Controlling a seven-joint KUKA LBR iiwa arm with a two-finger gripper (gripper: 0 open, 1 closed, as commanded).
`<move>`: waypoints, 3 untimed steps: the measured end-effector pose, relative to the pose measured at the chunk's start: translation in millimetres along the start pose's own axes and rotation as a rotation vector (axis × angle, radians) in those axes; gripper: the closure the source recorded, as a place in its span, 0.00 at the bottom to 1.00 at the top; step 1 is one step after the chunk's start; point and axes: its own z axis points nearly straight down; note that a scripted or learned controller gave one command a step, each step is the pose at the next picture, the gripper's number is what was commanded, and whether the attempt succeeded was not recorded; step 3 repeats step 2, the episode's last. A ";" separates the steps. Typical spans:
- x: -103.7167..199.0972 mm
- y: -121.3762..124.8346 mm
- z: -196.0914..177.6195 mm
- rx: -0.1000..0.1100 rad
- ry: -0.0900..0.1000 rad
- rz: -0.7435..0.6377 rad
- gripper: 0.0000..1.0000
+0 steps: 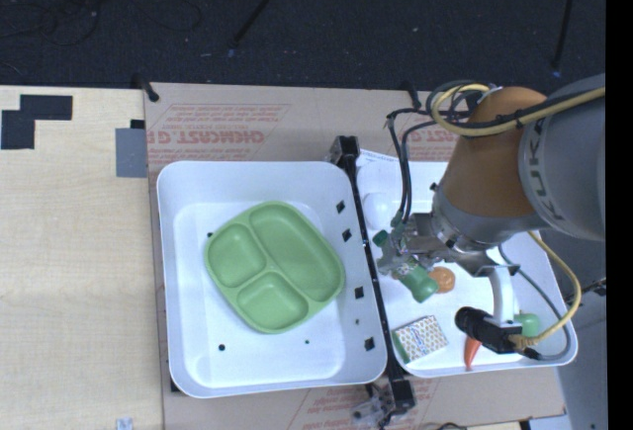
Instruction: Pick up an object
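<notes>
Gripper (398,258) is low in right bin (554,265) among small items, w/ green piece (419,284) and orange piece (442,278) just beside it; grasp step apparently in hand, finger state indiscernible, so next move needs a confirmed hold before lifting.

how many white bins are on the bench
2. One white bin is on the left of the camera view, holding a green divided plate. The other white bin is on the right, under the arm, with several small objects.
</notes>
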 end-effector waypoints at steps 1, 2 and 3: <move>52.8 18.5 -13.2 -0.001 0.000 -0.001 1.00; 96.6 28.6 -8.2 0.000 -0.001 -0.002 1.00; 96.6 28.6 -8.2 0.000 -0.001 -0.002 1.00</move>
